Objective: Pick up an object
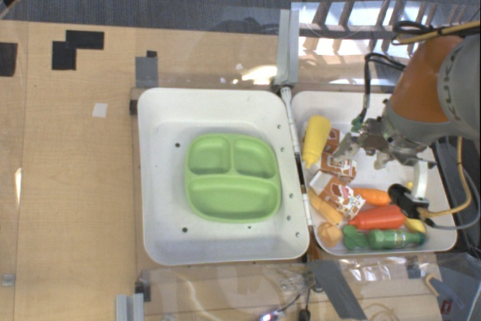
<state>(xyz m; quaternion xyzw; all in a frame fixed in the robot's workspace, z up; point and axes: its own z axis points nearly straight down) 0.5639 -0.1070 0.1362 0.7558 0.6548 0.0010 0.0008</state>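
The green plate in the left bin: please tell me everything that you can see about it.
The green plate is a light green tray with rounded corners; it looks like smooth plastic. Raised ridges split it into three compartments: two small ones on the far side and one wide one on the near side. It lies flat, right side up, about the middle of the left bin, resting on the white floor. Nothing lies in it, and no other object touches it.

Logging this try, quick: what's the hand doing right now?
Hand: above the right bin, near a small carton; whether it is open or closed cannot be told.
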